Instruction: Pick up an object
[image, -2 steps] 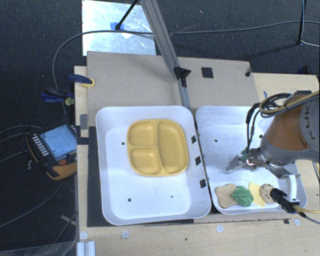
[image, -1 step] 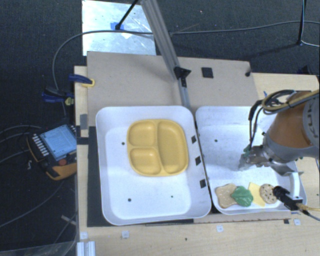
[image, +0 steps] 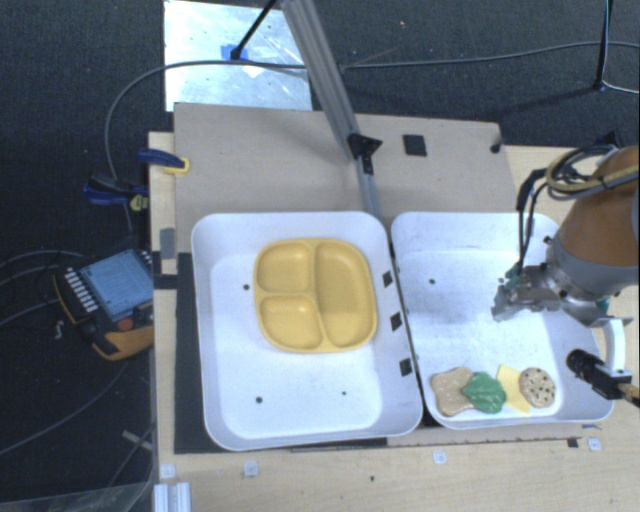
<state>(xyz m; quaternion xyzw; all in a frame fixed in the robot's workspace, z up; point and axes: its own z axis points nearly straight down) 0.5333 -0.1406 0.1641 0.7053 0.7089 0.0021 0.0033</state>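
In the right bin (image: 450, 300), several toy foods lie in a row along the front wall: a tan toast piece (image: 450, 390), a green leafy piece (image: 485, 392), a yellow cheese wedge (image: 512, 383) and a chocolate-chip cookie (image: 537, 387). My gripper (image: 512, 298) hangs over the right half of this bin, well behind the row and apart from it. The orange band of the arm (image: 600, 220) rises behind it at the right edge. Nothing shows held under the gripper.
The left bin (image: 230, 380) holds a yellow three-compartment plate (image: 315, 295) in its middle. A grey pole (image: 335, 90) slants down from the top to the seam between the bins. A blue device (image: 108, 285) with cables lies on the floor at the left.
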